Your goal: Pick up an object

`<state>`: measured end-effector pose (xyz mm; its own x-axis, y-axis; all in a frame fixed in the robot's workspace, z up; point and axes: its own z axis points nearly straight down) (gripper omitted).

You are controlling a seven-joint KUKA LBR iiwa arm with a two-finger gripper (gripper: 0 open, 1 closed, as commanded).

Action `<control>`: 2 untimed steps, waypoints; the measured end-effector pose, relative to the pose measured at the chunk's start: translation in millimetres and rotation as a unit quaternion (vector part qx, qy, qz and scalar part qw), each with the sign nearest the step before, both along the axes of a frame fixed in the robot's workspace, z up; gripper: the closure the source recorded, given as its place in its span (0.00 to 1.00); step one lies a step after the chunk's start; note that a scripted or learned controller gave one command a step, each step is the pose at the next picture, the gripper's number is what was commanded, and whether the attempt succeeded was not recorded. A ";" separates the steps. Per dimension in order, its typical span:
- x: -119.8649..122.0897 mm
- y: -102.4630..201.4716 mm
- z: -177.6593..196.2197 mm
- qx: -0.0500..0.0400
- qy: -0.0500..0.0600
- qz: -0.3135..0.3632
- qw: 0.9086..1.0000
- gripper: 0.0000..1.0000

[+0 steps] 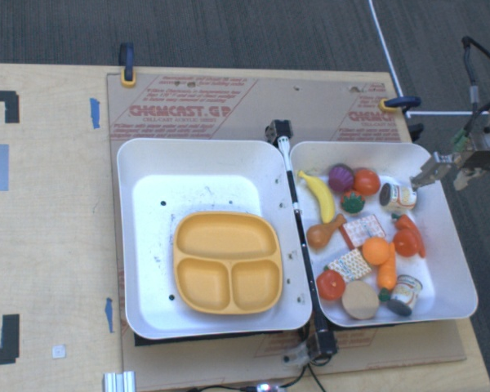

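No object is up yet, so the pick is all ahead of us: everything on offer sits in the shallow white right-hand bin [453, 256]. At its twelve o'clock, a dark purple plastic vegetable [340, 176] sits beside a red plastic tomato [366, 181], with a curved yellow plastic banana [319, 195] at eleven o'clock, near the divider. A small white can with a dark end [398, 195] lies at two o'clock, nearest the arm. A brown toy drumstick [326, 232] lies at nine o'clock, an orange round fruit [377, 251] at the centre with an orange toy carrot [387, 274] just below it, and a second red tomato [330, 284] and a tan flat disc [360, 300] down at six o'clock. The hand [429, 175] hangs at the bin's three o'clock rim, just beside that white can, and nothing is visible in it; whether it is parted or closed, I cannot tell from here. My read: the approach is barely begun, and descent, closing and lift all remain. Over at nine o'clock, the shallow white left-hand bin [143, 178] carries a yellow three-compartment plastic tray [227, 261]. Beneath both bins, a brown cardboard sheet [188, 104] on the counter [49, 219] shows red print that looks like "CHEMCAST", with a smaller, unreadable line under it, and partly repeated at one o'clock.
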<state>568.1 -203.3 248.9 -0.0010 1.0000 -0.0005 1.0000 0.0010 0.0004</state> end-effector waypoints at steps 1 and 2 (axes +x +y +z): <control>-9.3 40.1 -148.6 -0.001 -0.004 -0.001 1.000 0.00; -45.1 93.7 -158.5 -0.003 -0.009 -0.001 1.000 0.00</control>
<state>523.0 -109.6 90.3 0.0008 1.0000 -0.0064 0.9998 -0.0006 0.0188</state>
